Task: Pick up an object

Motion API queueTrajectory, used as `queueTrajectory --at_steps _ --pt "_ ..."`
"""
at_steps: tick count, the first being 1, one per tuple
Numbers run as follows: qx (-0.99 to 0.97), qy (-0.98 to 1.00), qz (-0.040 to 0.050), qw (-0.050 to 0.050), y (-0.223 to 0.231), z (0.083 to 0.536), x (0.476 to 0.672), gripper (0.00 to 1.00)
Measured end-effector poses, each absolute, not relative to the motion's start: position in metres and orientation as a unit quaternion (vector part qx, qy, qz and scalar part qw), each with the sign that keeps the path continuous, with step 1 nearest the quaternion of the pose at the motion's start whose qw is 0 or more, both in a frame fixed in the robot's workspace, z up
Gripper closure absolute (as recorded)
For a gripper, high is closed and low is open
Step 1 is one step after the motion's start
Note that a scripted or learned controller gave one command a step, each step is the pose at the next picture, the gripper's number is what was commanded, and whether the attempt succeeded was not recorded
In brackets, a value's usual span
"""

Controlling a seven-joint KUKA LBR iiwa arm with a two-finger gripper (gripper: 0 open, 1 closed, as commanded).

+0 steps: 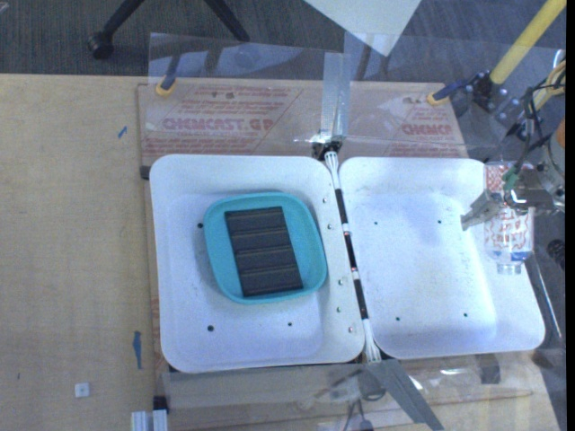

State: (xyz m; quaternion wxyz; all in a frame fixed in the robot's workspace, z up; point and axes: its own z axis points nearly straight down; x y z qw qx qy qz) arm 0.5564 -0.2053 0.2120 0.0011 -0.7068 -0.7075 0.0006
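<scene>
One teal tray (263, 248) lies in the left bin (180, 330), well apart from the gripper (478, 214).

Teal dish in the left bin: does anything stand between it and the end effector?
Only the two bins' adjoining rims, a low ridge down the middle. The end effector sits at the right bin's far right side, beside a red-and-white bottle; the teal dish carries a dark ridged block.

A teal dish (263, 248) with a dark ridged block (262, 251) fills the middle of the left bin (180, 330), leaving bare floor around it. The right bin's (431, 321) floor lies open; the gripper (490, 212) and a bottle (509, 233) crowd its right rim.
</scene>
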Motion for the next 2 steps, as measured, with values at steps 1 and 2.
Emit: queueTrajectory --at_steps 1,2 --pt "-0.689 -0.725 -0.0057 0.001 -0.212 0.097 0.592 0.0" --pt "-0.711 -0.703 0.0 -0.002 -0.222 0.222 0.642 0.0"
